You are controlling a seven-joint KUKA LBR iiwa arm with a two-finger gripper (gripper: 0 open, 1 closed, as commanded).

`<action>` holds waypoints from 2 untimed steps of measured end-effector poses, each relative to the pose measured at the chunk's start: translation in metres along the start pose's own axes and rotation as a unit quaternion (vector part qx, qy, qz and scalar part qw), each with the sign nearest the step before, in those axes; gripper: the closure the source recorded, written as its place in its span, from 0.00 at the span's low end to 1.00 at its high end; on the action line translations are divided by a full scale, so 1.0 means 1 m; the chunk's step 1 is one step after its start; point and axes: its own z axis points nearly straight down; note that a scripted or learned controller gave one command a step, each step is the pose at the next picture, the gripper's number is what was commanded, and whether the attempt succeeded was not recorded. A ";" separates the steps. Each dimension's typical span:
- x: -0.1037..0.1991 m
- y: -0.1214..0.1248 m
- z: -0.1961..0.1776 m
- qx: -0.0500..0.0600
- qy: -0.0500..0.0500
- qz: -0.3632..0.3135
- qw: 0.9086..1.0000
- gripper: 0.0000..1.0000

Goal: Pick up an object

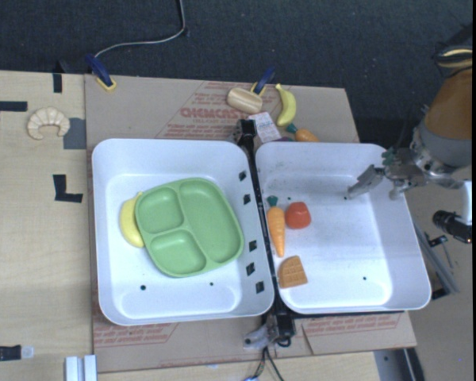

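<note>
Bread slice (292, 271) lies lowest; claw (363, 182) hovers over the right bin (397, 292), spread apart, pinching nothing.

Both white bins (174, 153) are looking like smooth, slightly glossy plastic, the green divided plate (190, 227) is showing a matt plastic sheen, and the cardboard sheet (198, 109) beneath is sitting dull and papery beside pale wood-look bench (32, 236).
</note>
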 end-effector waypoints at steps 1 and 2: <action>0.095 0.037 0.065 0.001 0.001 -0.001 1.000 0.00; 0.104 0.007 0.101 -0.005 -0.005 0.002 1.000 0.00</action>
